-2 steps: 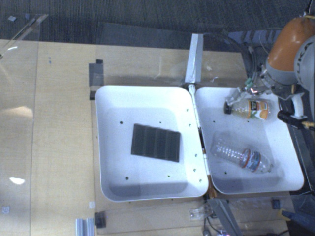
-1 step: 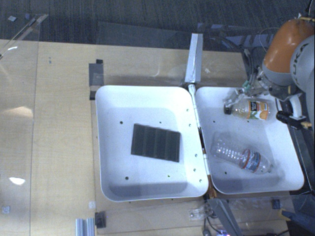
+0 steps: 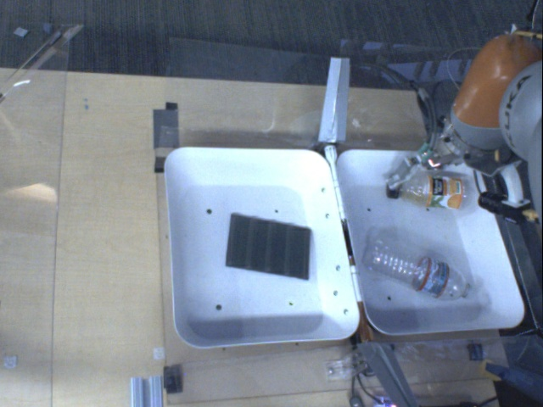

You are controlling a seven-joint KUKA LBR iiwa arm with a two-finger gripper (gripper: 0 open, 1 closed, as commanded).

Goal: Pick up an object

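1. The grey arm with its orange band [image 3: 492, 79] reached in from the right and hung over the far right corner of the right-hand shallow white bin [image 3: 509, 299].
2. Its two-finger gripper [image 3: 405, 179] sat low at the far end of that bin, close to the far rim and to the divide between the two bins.
3. Whether the jaws were apart or together, I could not tell; glare and clutter hid them.
4. A small clear plastic bottle with a yellow and dark label [image 3: 439, 192] lay on its side just beside the gripper, near the far rim. I could not tell whether they touched.
5. A larger crushed clear plastic bottle with a red and blue label [image 3: 416, 270] lay tilted across the middle of the same bin, apart from the smaller one, with bare floor along the near wall.
6. The left-hand shallow white bin [image 3: 191, 227] held a dark ribbed rectangular pad [image 3: 269, 246] flat near its centre, well clear of every wall, with open floor all round it.
7. The pale wooden worktop [image 3: 93, 227] stretched bare to the left of the bins.
8. A grey metal bar [image 3: 335, 100] stood on the far side, in line with the gap between the bins.
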